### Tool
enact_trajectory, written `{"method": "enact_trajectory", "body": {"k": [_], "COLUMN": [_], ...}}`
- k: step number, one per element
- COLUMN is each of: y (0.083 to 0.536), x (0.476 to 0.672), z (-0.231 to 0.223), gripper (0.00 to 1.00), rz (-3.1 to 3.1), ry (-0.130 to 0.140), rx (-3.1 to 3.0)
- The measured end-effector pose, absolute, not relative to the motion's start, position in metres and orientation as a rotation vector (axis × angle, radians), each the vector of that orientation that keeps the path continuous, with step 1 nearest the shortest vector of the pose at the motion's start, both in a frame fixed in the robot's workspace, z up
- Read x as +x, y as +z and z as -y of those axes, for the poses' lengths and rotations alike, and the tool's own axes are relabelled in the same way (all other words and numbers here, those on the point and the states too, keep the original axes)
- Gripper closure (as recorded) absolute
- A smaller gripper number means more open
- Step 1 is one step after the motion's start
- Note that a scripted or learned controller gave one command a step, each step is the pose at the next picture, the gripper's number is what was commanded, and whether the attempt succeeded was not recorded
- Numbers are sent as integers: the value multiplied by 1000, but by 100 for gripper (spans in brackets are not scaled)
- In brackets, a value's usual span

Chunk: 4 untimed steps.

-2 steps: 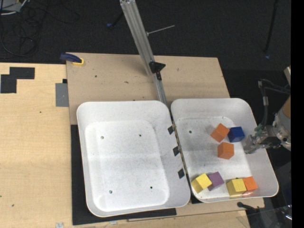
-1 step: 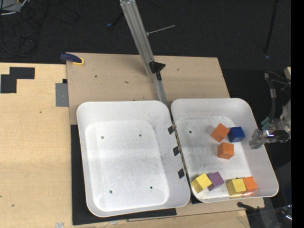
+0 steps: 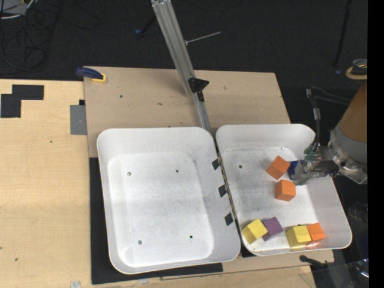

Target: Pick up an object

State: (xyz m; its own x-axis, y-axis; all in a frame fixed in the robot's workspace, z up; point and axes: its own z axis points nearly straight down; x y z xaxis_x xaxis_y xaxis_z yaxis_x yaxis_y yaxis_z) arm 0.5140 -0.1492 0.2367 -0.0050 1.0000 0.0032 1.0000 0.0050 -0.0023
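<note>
I see the gripper (image 3: 302, 171) low over the right bin (image 3: 261, 135), close to that bin's right edge about halfway along it. Whether it is open or closed, I cannot tell; the tip is a small dark cluster against the white floor. A blue object (image 3: 292, 168) sits right at the tip, partly covered by it, and I cannot say that it is gripped. Just to the left of the tip lies an orange cube (image 3: 277, 167), touching or nearly touching the blue piece. A second orange cube (image 3: 285, 190) lies just below the tip, toward the bin's near edge. Along the near edge I count a yellow block (image 3: 255, 229) beside a purple block (image 3: 272, 226), and near the near right corner another yellow block (image 3: 297, 236) against a small orange block (image 3: 315, 231). The left bin (image 3: 157, 138) adjoins it.
</note>
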Motion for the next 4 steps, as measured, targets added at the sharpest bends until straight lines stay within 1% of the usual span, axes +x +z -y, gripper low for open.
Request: {"method": "enact_trajectory", "body": {"k": [1, 2, 3, 4], "y": [224, 235, 242, 236], "x": [517, 521, 520, 517], "z": [96, 40, -16, -61], "gripper": [100, 100, 100, 100], "rz": [2223, 2225, 2226, 2222], "ry": [1, -1, 0, 4], "rx": [-2213, -2214, -2213, -2215]}}
